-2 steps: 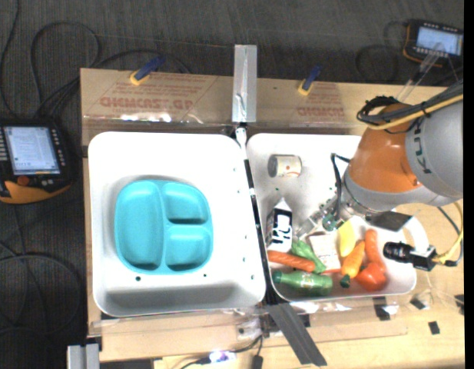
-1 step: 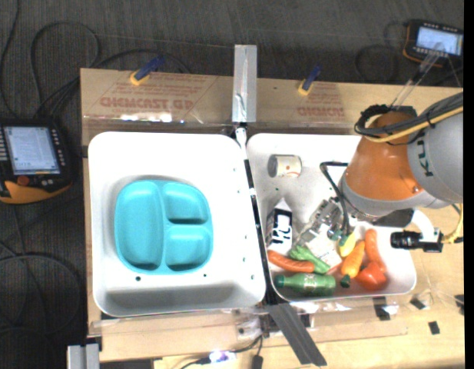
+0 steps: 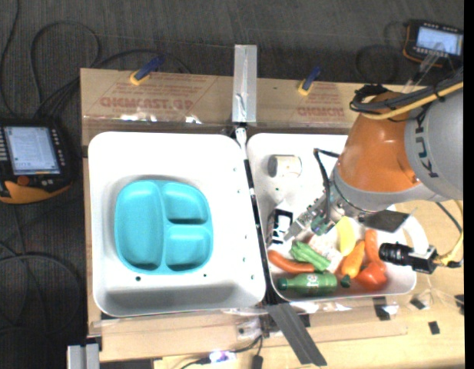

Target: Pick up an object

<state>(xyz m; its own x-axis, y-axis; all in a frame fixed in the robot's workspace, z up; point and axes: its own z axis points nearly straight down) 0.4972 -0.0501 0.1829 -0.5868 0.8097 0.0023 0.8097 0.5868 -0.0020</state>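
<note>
The desk [image 3: 175, 98] carries two white bins side by side. The left bin [image 3: 106, 156] holds a blue divided plate [image 3: 164, 225] lying flat at its middle. The right bin [image 3: 294, 144] holds a crowd of toy foods along its near side.

The arm [image 3: 390, 156], grey with an orange band, reaches in from the right and hangs over the right bin, its wrist covering much of the bin's middle. The pincer [image 3: 317, 220] sits low, just above the pile; whether it is spread or pressed together cannot be told, and nothing can be seen between its tips.

In the pile, a green bottle [image 3: 309, 283] lies on its side along the near wall. An orange carrot [image 3: 286, 262] lies just behind it at the left. Green beans [image 3: 309, 254] lie between the carrot and a second carrot [image 3: 352, 260]. A red pepper [image 3: 372, 271] is at the right end. A yellow piece [image 3: 345, 234] stands behind the second carrot. A white cylinder [image 3: 284, 165] lies apart, near the bin's far left corner.
</note>
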